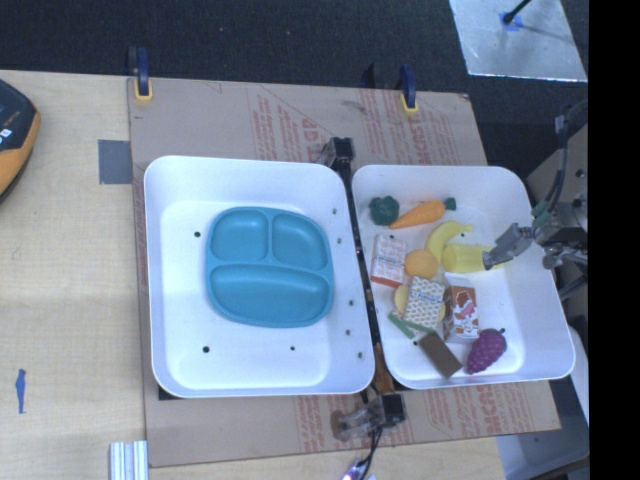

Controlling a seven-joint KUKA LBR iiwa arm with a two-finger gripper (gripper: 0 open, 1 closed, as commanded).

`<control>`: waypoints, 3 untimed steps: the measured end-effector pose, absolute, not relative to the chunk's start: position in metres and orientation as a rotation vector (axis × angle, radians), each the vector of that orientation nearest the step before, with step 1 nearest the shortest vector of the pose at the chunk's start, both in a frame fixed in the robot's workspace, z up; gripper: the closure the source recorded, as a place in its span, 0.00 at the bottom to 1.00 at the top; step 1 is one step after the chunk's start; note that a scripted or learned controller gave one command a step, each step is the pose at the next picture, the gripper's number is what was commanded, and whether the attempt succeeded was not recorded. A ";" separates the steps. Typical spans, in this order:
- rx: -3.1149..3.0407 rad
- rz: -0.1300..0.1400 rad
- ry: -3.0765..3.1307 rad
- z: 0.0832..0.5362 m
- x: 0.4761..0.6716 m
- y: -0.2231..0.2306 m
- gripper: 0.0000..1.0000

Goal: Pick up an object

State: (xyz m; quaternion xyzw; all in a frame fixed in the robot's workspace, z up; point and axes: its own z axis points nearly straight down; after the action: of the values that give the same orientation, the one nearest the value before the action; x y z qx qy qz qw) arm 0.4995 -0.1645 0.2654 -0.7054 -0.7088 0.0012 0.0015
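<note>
The right bin (535, 313) holds a heap of toy food: an orange carrot (425, 212), a dark green vegetable (384, 209), a yellow banana (447, 235), a pale yellow block (462, 259), a small orange fruit (421, 263), a red-and-white carton (388, 258), a checkered packet (425, 302), a small red box (461, 311), purple grapes (485, 349) and a brown bar (438, 353). My gripper (528, 251) hangs over the bin's right side, open, with nothing between its fingers. Its left finger (503, 245) is just right of the yellow block.
The left bin (175, 268) holds a blue divided plate (268, 266). A black clip (341, 151) sits where the bins meet at the back, and a cable clamp (365, 418) at the front. A yellow-and-black device (12, 133) lies at the bench's far left.
</note>
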 end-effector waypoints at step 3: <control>-2.215 -0.002 -2.230 0.094 0.658 -0.126 0.00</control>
State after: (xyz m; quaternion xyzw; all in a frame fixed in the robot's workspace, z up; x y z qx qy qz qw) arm 0.6580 -0.1261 0.0936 -0.7047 -0.7095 -0.0005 -0.0009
